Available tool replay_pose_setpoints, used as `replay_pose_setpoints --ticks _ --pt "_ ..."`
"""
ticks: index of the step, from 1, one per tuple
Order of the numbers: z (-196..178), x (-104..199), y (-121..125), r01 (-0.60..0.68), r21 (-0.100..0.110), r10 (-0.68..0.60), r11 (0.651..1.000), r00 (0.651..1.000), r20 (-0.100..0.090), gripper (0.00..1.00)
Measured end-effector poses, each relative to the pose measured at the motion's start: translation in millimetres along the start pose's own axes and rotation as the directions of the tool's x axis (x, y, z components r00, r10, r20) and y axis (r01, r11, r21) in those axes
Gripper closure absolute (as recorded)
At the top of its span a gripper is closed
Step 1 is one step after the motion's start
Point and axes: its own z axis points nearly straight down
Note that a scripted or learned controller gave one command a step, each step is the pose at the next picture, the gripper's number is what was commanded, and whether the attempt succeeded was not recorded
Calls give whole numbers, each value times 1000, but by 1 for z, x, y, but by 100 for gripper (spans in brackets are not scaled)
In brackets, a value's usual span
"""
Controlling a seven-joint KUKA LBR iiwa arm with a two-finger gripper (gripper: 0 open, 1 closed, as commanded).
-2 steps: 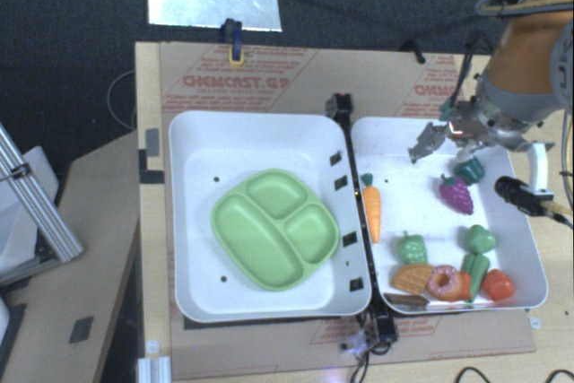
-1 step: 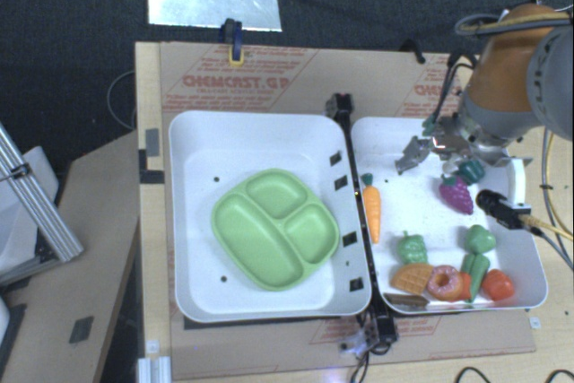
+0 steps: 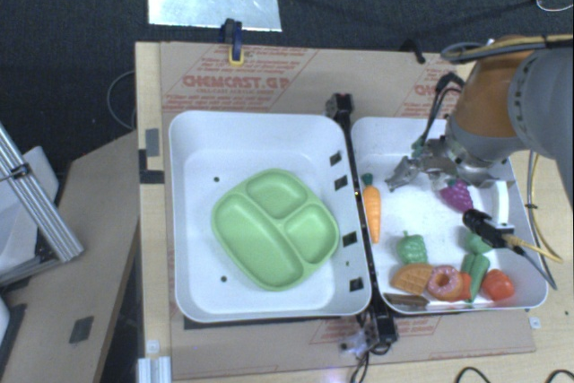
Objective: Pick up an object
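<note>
- Gripper [image 3: 401, 174] hangs over the right bin [image 3: 387, 134], far-left part; whether it is wide or narrow, cannot tell.
- Carrot [image 3: 372, 211] lies just near and left of it, against the bin's left wall, long axis running far-to-near.
- Purple grapes [image 3: 456, 193] sit to the gripper's right.

Red "CHEMCAST GP" printed on brown board [image 3: 238, 76], repeated faintly elsewhere
</note>
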Motion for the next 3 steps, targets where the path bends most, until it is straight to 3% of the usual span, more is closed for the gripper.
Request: replay_pose_setpoints --ticks 1,2,3 --pt "28 0 1 0 -3 0 1000 1000 0 0" --pt "16 0 2 1 -7 -1 1000 1000 1 100" --pt "-30 -1 -4 -1 -8 1 1000 1000 1 100"
